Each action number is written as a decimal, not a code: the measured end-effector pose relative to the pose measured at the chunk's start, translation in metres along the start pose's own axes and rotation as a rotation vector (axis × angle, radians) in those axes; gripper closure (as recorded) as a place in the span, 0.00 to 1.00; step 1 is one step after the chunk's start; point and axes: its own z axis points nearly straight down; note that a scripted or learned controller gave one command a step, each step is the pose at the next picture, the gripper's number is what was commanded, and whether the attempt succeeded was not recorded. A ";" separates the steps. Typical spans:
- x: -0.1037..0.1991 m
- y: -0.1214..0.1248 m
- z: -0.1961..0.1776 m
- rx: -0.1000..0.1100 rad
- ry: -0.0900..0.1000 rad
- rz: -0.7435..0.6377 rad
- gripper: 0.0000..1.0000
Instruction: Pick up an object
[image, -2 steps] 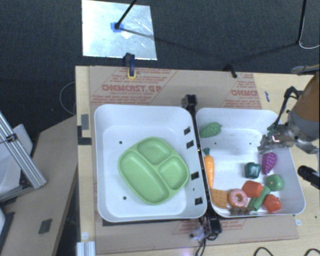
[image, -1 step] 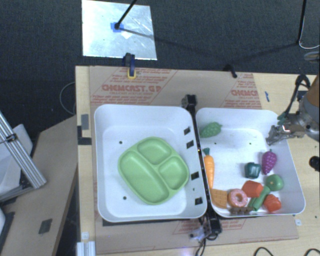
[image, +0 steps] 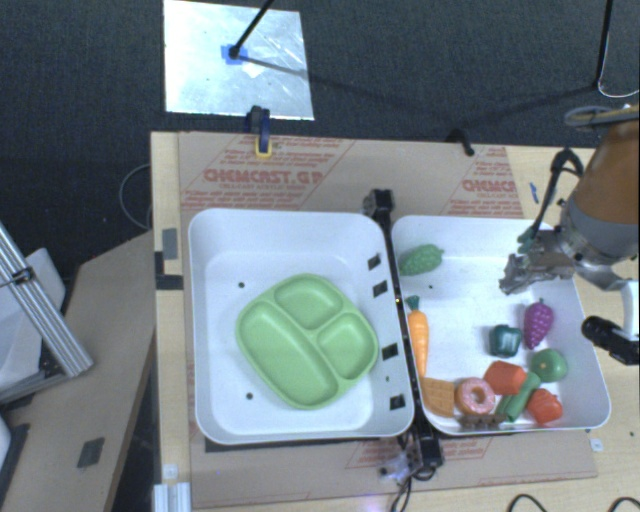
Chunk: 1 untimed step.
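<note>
Above the right-hand shallow white plastic bin (image: 590, 385), the grey two-finger gripper (image: 522, 272) is positioned over bare floor near the far right wall; whether the claw is wide or narrow cannot be told, and nothing is seen between it. Just beside it, toward the near side, a purple plastic grape cluster (image: 538, 320) is located. An orange plastic carrot (image: 418, 338) lies along the left wall, a green leafy vegetable (image: 421, 259) at the far left, and a pink frosted doughnut (image: 474, 397) near the front. In the left-hand white bin (image: 215, 250), a light green divided plate (image: 305, 340) is placed
</note>
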 end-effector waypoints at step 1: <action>0.062 0.006 -0.007 -0.001 0.001 -0.003 1.00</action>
